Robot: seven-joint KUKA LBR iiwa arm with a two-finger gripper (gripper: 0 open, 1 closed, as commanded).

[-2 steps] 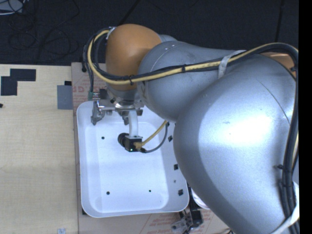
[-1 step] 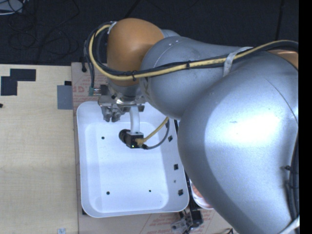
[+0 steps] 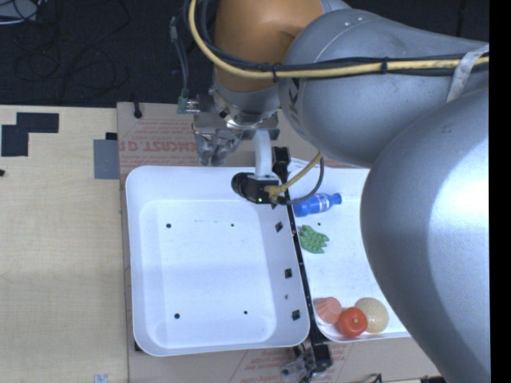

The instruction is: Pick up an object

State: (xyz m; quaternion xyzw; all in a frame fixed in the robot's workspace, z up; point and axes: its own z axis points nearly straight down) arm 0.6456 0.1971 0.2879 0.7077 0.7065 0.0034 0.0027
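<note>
On the left lies the pale wooden bench top [image 3: 56,238], with dark flat marks near its upper edge; next comes the left white bin [image 3: 152,206], and a brown cardboard sheet [image 3: 160,138] with red print shows behind it. The gripper [image 3: 214,152] hangs over the far rim of this bin, under the orange band [image 3: 255,30] of the grey arm [image 3: 415,174]; I cannot tell if the claw is spread or pressed together, because it is small and blurred, and nothing is seen in it. A yellow cable [image 3: 335,69] runs along the arm. Further right is the right bin [image 3: 343,254], partly covered by the arm; in it lie a blue bottle [image 3: 317,204] near the far end, a green leafy object [image 3: 313,239] just below it, and at the near end a pink piece [image 3: 326,307], a red ball [image 3: 352,321] and a beige ball [image 3: 373,314] close together.
</note>
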